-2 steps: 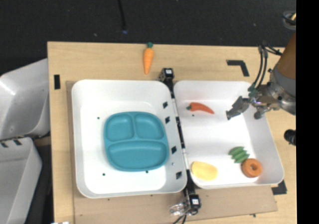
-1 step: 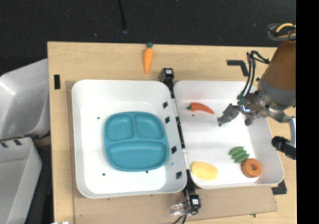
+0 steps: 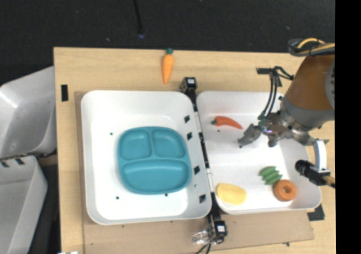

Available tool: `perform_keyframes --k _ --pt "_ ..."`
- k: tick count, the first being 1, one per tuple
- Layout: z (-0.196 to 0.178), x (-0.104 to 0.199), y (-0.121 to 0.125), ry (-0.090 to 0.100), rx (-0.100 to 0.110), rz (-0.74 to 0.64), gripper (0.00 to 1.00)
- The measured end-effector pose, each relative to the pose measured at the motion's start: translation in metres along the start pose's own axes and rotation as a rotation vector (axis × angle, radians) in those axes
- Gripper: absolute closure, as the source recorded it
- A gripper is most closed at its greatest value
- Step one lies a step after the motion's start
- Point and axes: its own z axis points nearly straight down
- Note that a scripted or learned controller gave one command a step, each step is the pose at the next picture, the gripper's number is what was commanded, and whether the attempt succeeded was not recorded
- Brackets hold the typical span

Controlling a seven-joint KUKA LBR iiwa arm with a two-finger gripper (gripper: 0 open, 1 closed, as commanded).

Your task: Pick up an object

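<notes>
In the right bin (image 3: pixel 225 160), a red pepper (image 3: pixel 227 122) lies near the back left. Along the front sit a yellow piece (image 3: pixel 231 193), a green piece (image 3: pixel 270 175) and an orange ring (image 3: pixel 285 190). My gripper (image 3: pixel 260 137) hangs over the middle right of this bin, just right of the red pepper and behind the green piece. It is open, its fingers (image 3: pixel 247 136) spread, and nothing sits between them. The arm's grey and orange wrist (image 3: pixel 309 95) covers the bin's back right corner.
The left bin (image 3: pixel 96 191) holds a blue divided plate (image 3: pixel 153 160). An orange carrot (image 3: pixel 167 66) lies on the wooden bench behind the bins. A black clip (image 3: pixel 188 84) sits at the back where the bins meet.
</notes>
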Motion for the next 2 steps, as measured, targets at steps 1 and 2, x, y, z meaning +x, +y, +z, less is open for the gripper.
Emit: perform_keyframes --k 1,2 --pt "0.061 -0.004 -0.008 0.001 0.002 -0.002 0.0" --pt "0.046 -0.005 -0.005 0.0 -0.006 0.002 1.0"
